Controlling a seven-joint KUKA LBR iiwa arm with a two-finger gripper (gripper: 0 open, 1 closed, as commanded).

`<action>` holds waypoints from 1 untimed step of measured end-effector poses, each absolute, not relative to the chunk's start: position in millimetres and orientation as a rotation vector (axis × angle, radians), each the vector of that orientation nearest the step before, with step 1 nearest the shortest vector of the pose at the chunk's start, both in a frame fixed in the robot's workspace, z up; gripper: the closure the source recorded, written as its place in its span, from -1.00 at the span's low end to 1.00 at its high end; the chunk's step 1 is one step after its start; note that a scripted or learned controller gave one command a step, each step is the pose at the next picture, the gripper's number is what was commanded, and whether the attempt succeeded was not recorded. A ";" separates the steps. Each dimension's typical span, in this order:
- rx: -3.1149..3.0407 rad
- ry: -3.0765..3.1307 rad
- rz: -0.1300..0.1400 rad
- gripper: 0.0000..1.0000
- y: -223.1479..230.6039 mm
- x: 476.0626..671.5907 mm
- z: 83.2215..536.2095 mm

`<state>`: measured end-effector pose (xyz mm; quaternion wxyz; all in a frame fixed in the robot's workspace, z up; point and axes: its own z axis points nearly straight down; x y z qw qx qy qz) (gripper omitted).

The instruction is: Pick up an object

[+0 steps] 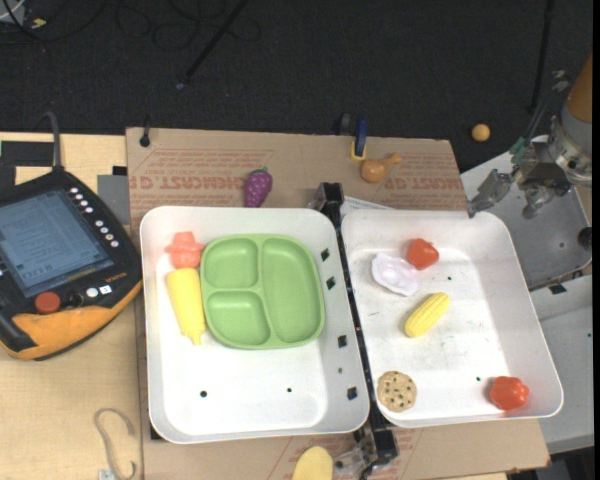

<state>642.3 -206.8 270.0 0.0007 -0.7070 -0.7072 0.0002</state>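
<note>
The right bin holds a red tomato, a white crumpled piece, a yellow corn cob, a cookie and a red pepper. In the left bin lie a green divided plate, a yellow toy and a pink-orange toy. My gripper hangs above the back right corner of the right bin, open, with nothing between its fingers. It is well apart from every object.
Behind the bins, purple grapes and an orange toy lie on the cardboard. An orange ball sits further back. A teach pendant rests at the left. A yellow item lies in front of the bins.
</note>
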 end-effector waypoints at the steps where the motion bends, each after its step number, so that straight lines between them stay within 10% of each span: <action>1: -2.212 -2.226 0.003 -1.00 -202.2 647.7 226.1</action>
